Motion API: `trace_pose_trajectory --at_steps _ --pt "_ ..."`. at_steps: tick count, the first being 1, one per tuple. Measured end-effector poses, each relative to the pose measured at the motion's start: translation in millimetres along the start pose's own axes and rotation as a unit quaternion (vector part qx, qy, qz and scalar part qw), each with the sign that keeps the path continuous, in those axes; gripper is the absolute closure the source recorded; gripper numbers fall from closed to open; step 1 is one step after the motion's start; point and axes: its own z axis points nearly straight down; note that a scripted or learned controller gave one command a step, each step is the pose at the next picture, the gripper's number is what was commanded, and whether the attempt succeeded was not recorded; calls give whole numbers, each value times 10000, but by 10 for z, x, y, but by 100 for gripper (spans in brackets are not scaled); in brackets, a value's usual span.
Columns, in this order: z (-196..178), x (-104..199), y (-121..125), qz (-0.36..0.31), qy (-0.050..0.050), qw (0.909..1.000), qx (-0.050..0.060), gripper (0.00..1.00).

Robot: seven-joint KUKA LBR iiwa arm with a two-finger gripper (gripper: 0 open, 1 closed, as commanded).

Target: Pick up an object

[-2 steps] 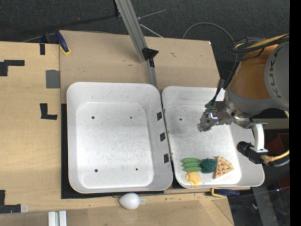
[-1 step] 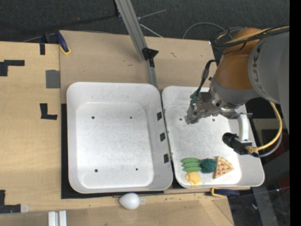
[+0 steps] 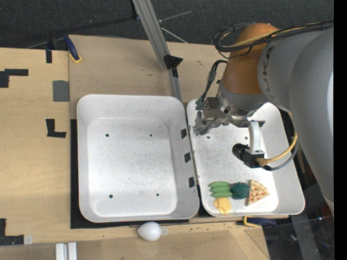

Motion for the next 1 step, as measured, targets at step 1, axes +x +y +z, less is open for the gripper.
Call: trace_pose_trajectory --at_steps 1 --pt "-148 488 218 0 2 10000 -10 100"
